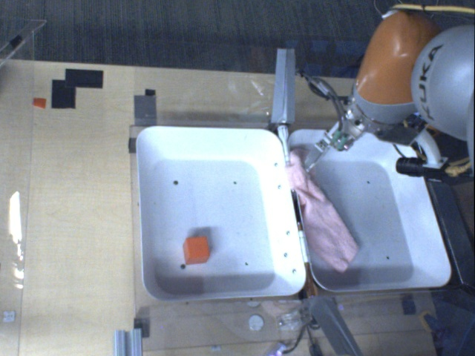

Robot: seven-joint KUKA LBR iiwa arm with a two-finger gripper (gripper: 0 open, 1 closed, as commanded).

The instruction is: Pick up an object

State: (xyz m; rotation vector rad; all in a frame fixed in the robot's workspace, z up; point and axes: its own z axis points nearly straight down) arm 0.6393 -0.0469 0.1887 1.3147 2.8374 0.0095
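Observation:
A pink cloth [325,225] lies in the right bin [401,273], stretched along its left wall from the top left corner down to the middle of the floor. My gripper [318,154] hangs low over the bin's upper left part, its tip right at the cloth's upper end. The grey arm with its orange band [390,50] comes in from the upper right. A small orange block [197,250] rests on the floor of the left bin [215,147], near its front left.
A grey metal post [281,87] stands at the back between the two bins. Black cables [427,167] run off the wrist over the right bin's back right. Black marks and a small orange square lie on the bench at far left.

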